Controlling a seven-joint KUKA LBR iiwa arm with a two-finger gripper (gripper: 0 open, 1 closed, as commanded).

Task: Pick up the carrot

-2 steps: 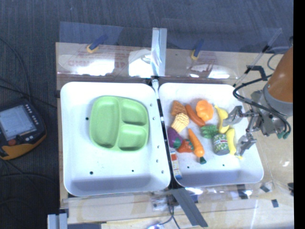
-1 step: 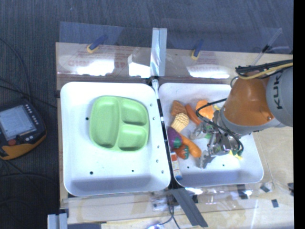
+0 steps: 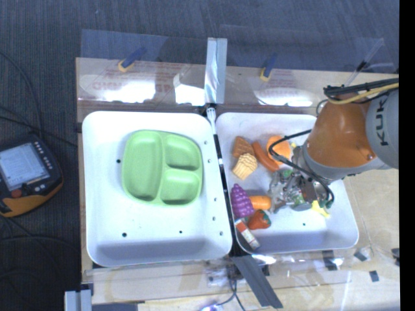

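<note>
The carrot (image 3: 259, 201) is a short bright orange piece lying near the front middle of the right bin (image 3: 337, 235). Its right end runs under the gripper (image 3: 286, 194), where a bit of green shows. The gripper hangs low over the bin floor just right of the carrot, below the arm's orange band (image 3: 340, 138). The arm's wrist hides how the gripper meets the carrot.
Purple grapes (image 3: 241, 201) and a red fruit (image 3: 259, 219) crowd the carrot's left and front. Yellow corn (image 3: 244, 167), a brown piece (image 3: 241, 146), a long red-orange piece (image 3: 263, 154) and an orange fruit (image 3: 280, 147) lie behind. A green divided plate (image 3: 162, 167) sits in the left bin (image 3: 104, 238).
</note>
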